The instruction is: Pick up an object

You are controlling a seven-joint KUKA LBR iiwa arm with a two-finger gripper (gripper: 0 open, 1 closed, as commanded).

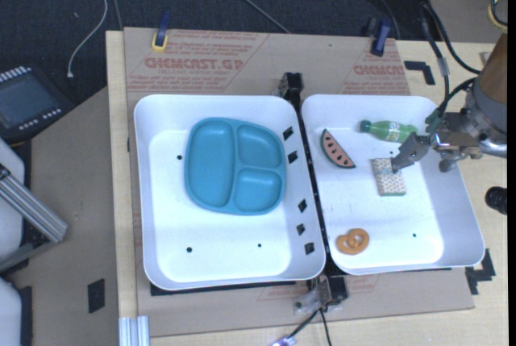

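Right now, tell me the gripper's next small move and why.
Probably a short drop straight down onto the sponge. The gripper hangs over the right bin, beside the sponge's upper right corner, with nothing between its fingers; the bottle and watermelon slice lie farther off.

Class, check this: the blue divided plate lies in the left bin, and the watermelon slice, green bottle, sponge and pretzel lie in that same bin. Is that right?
Not quite. In the camera view the blue divided plate does lie in the left bin, but the watermelon slice, green bottle, sponge and pretzel lie in the right bin.
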